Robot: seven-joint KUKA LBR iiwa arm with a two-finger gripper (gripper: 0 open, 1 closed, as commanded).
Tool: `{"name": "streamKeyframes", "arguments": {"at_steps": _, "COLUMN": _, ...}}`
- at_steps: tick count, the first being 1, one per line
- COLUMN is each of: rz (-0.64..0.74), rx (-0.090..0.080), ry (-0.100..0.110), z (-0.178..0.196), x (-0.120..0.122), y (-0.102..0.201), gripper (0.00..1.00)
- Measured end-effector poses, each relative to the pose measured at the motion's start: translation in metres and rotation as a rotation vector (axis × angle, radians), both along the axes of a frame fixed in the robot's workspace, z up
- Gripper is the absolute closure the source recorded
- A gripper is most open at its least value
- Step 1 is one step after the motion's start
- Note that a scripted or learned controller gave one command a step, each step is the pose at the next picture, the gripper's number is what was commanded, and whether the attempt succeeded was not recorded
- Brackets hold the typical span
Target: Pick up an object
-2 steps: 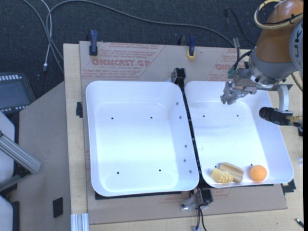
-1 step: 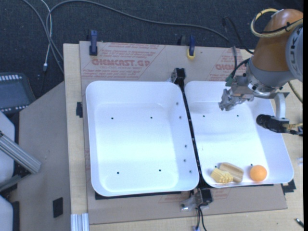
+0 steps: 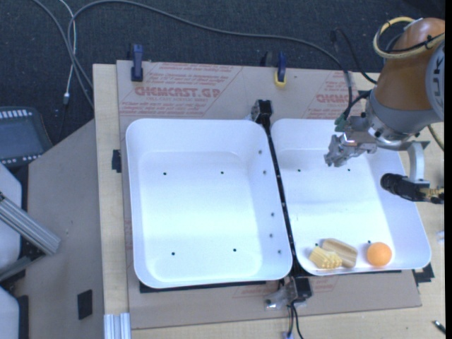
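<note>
The grey two-finger tool point(image 3: 342, 154) was seen over the right white bin's point(image 3: 339, 196) far end; finger state could not be told. A small orange ball point(image 3: 379, 253) was left well apart, near corner, beside a yellow corn piece point(image 3: 325, 258) and a tan bread-like roll point(image 3: 342, 248).

A wooden bench point(image 3: 106, 189) carries a brown printed board point(image 3: 183, 90), fixed at its far edge by 2 clamps, 1 blue point(image 3: 136, 56) and 1 blue-and-yellow point(image 3: 281, 70). 2 shallow white bins, left point(image 3: 141, 210) and right point(image 3: 311, 133), sit touching, side by side, on the board.
</note>
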State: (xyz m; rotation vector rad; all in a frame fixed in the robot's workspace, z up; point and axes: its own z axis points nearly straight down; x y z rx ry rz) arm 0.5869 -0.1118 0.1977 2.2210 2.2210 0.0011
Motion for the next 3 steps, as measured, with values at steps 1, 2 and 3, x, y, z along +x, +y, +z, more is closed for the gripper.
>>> {"name": "streamKeyframes", "arguments": {"at_steps": 1, "rz": 0.0, "rx": 0.0, "ry": 0.0, "z": 0.007, "x": 0.003, "y": 0.002, "gripper": 1.0}}
{"name": "streamKeyframes", "arguments": {"at_steps": 2, "rz": 0.0, "rx": 0.0, "ry": 0.002, "z": -0.008, "x": -0.001, "y": 0.003, "gripper": 1.0}}
{"name": "streamKeyframes", "arguments": {"at_steps": 3, "rz": 0.004, "rx": 0.001, "ry": 0.0, "z": -0.002, "x": 0.006, "y": 0.052, "gripper": 1.0}}
